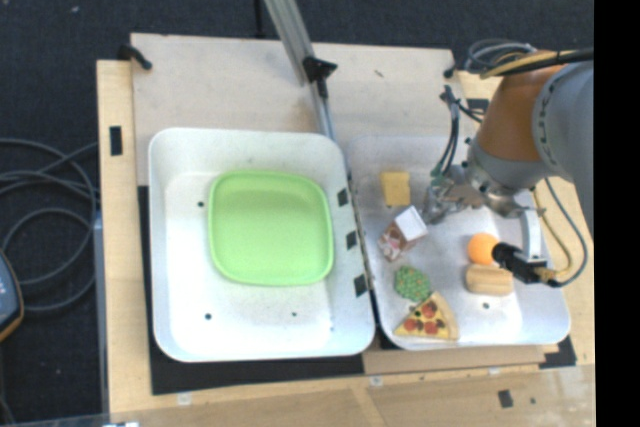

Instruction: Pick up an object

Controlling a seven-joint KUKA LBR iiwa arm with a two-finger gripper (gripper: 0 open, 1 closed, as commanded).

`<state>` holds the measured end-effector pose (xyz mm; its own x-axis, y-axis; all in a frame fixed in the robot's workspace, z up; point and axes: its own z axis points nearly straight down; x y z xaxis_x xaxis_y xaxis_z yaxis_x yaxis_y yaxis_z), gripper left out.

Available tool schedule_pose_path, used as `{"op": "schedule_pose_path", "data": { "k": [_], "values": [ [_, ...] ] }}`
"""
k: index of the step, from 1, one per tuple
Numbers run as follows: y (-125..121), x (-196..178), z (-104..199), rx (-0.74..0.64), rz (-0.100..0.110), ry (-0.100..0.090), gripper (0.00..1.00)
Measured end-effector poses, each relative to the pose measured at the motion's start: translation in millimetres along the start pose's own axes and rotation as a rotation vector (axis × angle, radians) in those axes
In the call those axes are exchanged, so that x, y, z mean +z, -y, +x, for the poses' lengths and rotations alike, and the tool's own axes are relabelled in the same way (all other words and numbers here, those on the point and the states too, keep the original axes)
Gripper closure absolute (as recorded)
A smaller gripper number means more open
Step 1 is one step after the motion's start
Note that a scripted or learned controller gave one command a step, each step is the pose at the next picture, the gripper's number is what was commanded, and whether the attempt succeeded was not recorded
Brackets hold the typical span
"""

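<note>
Camera view: in the right bin [545,320] the gripper [440,205], fingers too blurred to tell their spread, hangs just right of the white box [404,231], whose long axis slants up-right toward it.

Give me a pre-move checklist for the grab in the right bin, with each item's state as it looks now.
1. Gripper over the right bin: ok.
2. Something between the fingers: cannot tell.
3. Nearest target, the white box, lies free just left of the gripper: ok.
4. Yellow block apart from the box: ok.
5. Orange ball and wooden block touch each other, awkward for a single grab: not ok.
6. Green plate in the left bin, out of the way: ok.
</note>
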<state>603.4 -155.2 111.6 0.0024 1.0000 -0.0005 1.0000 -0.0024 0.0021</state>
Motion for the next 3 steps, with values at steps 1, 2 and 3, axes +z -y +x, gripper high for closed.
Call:
{"op": "schedule_pose_path", "data": {
  "k": [1,2,3],
  "values": [
    [4.8,-52.1,7.5,-0.003,-0.003,0.000,1.00],
    [-5.4,-106.3,11.3,-0.003,-0.004,0.000,1.00],
    [-6.3,-158.9,10.6,-0.002,-0.003,0.000,1.00]
  ]
}}
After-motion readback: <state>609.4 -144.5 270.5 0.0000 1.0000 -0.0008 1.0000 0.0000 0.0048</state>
